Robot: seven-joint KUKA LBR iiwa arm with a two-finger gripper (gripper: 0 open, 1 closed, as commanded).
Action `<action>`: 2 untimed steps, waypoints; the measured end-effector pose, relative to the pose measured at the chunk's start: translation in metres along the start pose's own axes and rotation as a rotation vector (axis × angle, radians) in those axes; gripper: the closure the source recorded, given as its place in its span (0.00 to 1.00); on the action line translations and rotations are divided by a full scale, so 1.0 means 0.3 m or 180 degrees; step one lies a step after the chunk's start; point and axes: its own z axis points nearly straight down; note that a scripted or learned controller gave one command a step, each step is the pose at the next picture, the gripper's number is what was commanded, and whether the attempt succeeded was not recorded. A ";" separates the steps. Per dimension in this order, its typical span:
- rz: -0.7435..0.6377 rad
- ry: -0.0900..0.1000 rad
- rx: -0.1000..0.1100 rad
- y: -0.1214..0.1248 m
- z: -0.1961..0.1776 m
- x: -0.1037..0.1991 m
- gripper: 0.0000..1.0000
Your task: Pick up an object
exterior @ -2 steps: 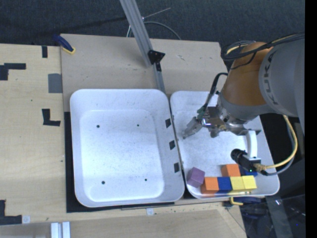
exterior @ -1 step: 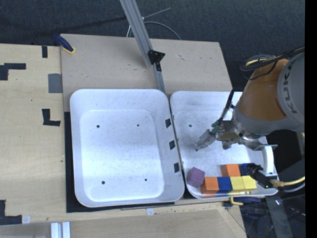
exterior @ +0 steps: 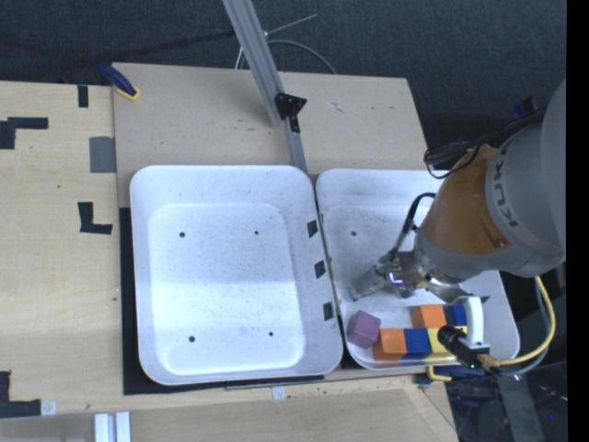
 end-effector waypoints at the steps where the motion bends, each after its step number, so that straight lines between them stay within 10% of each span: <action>1: 0.0003 -0.0009 -0.0035 0.026 -0.121 -0.129 0.00; 2: -0.0016 0.0003 -0.0018 0.049 0.032 0.033 0.00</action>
